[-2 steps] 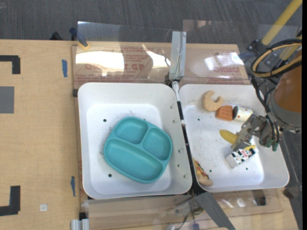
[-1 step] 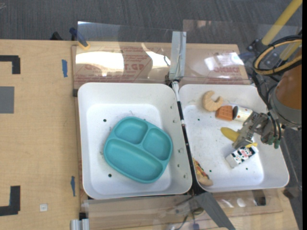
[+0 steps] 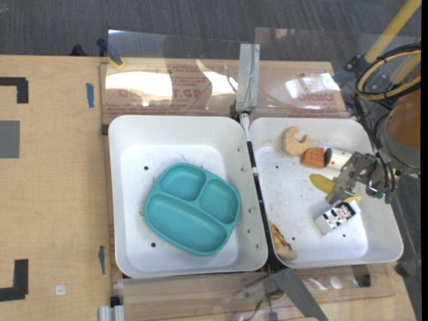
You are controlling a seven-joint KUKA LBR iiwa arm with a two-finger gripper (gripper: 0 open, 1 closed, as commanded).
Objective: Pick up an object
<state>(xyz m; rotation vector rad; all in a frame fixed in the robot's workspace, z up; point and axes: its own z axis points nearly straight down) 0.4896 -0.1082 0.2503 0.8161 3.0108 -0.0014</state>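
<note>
Teal divided plate [image 3: 192, 208], left bin [image 3: 127, 139]

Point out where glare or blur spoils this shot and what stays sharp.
Camera view: bright glare washes over the clear panels behind both bins, blurring their red print; the gripper and the small items beside it in the right bin look soft and hard to separate; the teal divided plate in the left bin is evenly lit and crisp, with a faint shadow.

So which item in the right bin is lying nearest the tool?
The yellow banana-shaped piece, lying right at the tool. The black-and-white box sits below it, the orange block and tan curved piece farther up.
</note>
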